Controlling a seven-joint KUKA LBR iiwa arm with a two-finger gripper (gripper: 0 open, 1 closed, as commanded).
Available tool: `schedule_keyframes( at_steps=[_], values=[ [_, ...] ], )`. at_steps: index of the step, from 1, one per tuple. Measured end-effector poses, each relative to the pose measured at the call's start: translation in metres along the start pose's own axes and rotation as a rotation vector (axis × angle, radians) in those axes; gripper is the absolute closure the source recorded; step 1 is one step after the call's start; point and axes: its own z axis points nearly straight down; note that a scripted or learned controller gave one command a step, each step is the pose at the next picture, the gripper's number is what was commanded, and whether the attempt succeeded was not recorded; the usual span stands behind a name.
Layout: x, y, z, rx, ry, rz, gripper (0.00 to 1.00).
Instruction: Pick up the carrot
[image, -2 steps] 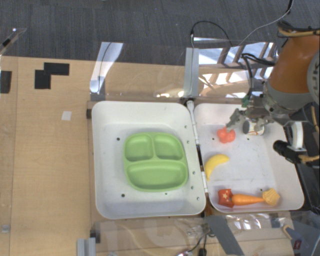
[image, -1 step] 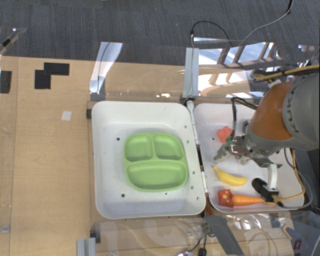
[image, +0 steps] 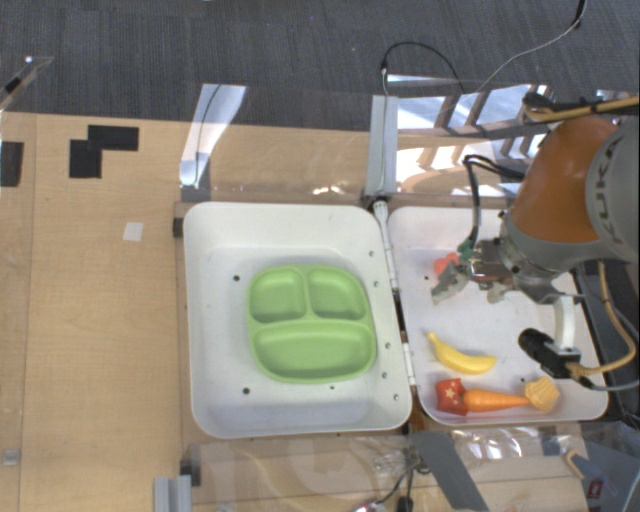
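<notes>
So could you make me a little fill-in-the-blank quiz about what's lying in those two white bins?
1. The green plate with three compartments lies in the ____ bin.
2. The carrot lies between a red pepper and a piece of ____.
3. The yellow fruit just above the carrot is a ____.
4. The gripper hangs over the ____ bin.

Missing words: left; corn; banana; right
</notes>
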Motion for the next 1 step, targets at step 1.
schedule_keyframes(
  at_steps=[1],
  values=[
    [-0.0391,-0.0579,0.0667,0.001,0.0,0.17,0.0]
  ],
)
